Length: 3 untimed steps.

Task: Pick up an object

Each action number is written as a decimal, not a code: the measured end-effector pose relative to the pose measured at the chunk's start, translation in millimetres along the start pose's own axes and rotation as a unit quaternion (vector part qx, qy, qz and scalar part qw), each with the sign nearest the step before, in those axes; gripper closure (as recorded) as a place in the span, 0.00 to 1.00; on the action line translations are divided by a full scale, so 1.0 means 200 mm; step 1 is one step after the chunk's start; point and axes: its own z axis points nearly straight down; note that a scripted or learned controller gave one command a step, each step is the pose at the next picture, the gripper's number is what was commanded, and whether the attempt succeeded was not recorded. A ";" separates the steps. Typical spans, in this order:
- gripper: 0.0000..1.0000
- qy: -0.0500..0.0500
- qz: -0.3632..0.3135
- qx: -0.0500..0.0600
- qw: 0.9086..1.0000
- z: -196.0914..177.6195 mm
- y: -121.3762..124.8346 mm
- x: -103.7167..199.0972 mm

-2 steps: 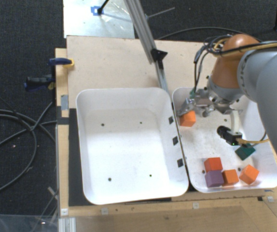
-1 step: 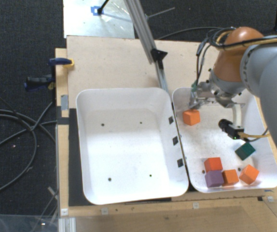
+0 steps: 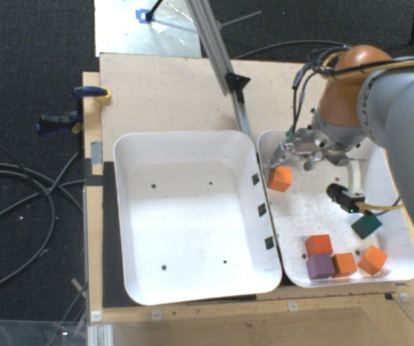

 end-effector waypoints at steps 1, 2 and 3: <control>0.00 -0.004 0.001 0.004 1.000 -0.45 -0.28 0.22; 0.00 -0.006 0.006 0.005 1.000 -0.23 0.01 -0.16; 0.00 -0.003 0.000 0.007 1.000 -0.44 -0.35 0.23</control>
